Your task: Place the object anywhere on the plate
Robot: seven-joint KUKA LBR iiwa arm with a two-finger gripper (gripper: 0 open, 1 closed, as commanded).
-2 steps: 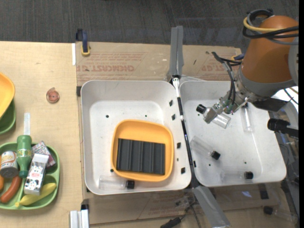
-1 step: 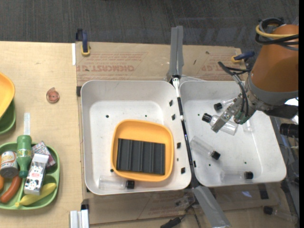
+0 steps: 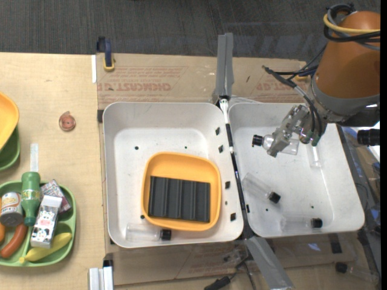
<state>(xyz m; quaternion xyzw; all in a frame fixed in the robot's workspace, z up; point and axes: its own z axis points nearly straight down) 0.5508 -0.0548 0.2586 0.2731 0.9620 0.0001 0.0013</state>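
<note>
camera view:
plate: yellow plate (image 3: 181,162) sits in the left bin (image 3: 121,125), holding a black ribbed tray (image 3: 179,198). Landmark for everything below.
end effector: end effector (image 3: 283,139) hangs over the right bin (image 3: 338,210), well right of the plate and a bit farther back. Can't tell how far it's open or whether anything is truly clamped in it.
object: judged to be a clear tube with black cap (image 3: 264,141) at the end effector tip, cap pointing toward the plate. Touching or just in front of it, unclear.
other tubes: one tube (image 3: 261,190) lies on the right bin floor, right of the plate; another tube (image 3: 145,234) lies in the left bin just beside the plate's near rim.
risk 1: transparent, slick tube; a weak pinch could slip and drop it in the right bin.
risk 2: divider between bins (image 3: 228,156) lies on the path to the plate; low carry could snag.
risk 3: round tube may roll off the ribbed tray or the plate rim on release.
</note>
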